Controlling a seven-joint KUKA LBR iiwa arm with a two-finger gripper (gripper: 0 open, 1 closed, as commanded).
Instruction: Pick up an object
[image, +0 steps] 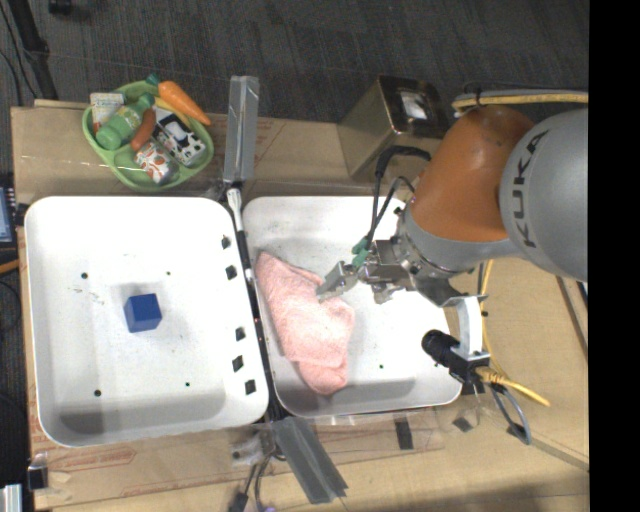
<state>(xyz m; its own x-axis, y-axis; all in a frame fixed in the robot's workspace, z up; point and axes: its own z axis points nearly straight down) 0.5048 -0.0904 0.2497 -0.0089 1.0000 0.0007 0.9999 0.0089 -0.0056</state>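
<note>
A pink cloth (305, 325) lies crumpled along the left side of the right bin (420, 385). A blue cube (143, 311) sits in the left bin (60, 250), left of its middle. My gripper (338, 281) reaches in from the right and hangs over the cloth's upper right edge, its metal fingertips just at or above the fabric. I cannot make out whether anything is between the fingers. The grey arm with its orange band (470, 180) covers the bin's upper right part.
A green bowl (110, 155) with toy vegetables and small packets stands beyond the left bin at the back left. A tan box (395, 115) sits behind the right bin. A divider rail with black clips (240, 300) runs between the bins.
</note>
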